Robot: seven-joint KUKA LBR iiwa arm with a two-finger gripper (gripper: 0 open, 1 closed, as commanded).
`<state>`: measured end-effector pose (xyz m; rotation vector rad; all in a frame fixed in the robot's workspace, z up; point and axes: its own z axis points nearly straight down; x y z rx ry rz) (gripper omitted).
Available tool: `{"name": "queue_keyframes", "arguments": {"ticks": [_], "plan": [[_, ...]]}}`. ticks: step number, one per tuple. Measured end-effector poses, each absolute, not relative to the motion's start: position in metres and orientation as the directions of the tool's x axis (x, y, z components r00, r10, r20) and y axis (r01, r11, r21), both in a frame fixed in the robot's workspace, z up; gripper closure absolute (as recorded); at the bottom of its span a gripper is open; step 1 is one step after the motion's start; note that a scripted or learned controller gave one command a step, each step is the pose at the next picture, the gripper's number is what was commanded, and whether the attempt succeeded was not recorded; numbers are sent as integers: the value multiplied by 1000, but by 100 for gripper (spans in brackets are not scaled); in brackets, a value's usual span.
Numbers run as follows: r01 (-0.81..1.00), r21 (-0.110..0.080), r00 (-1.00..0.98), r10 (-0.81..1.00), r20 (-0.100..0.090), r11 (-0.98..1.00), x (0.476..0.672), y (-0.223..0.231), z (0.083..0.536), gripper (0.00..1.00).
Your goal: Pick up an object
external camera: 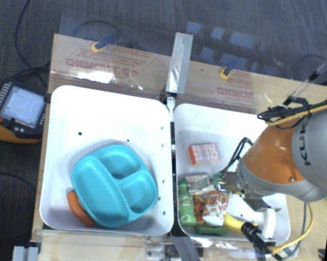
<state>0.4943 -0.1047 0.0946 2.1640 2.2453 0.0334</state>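
The bench carries two shallow white bins side by side. The left bin lies well away from the gripper, across the shared wall toward the view's left. The right bin is the one the gripper hangs over, near its middle. One grey arm with an orange band reaches in from the view's right. It covers the gripper from above, so I cannot tell whether it is open, closed or gripping anything.

One teal plate with three compartments sits in the left bin, far from the gripper toward the view's left and a little lower. One orange thing pokes out from under the plate's lower left edge, farther from the gripper still.

Six things for picking lie in the right bin, most of them crowded close to the gripper:
- One green bottle lies lower left of the gripper, along the bin's left wall.
- One red and white packet lies just below the gripper in the view.
- One orange and white box sits up and to the left of the gripper, apart from the cluster.
- One crinkled clear wrapper lies just beside the gripper on the view's left, between the box and the bottle.
- One green piece lies below the packet, farther from the gripper.
- One yellow piece shows below the gripper and slightly to the view's right; what it is cannot be told.
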Motion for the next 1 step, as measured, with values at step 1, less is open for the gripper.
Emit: {"name": "queue_keyframes", "arguments": {"ticks": [1], "plan": [[999,32,-36,999,1,36,495,-105,107,100]]}}
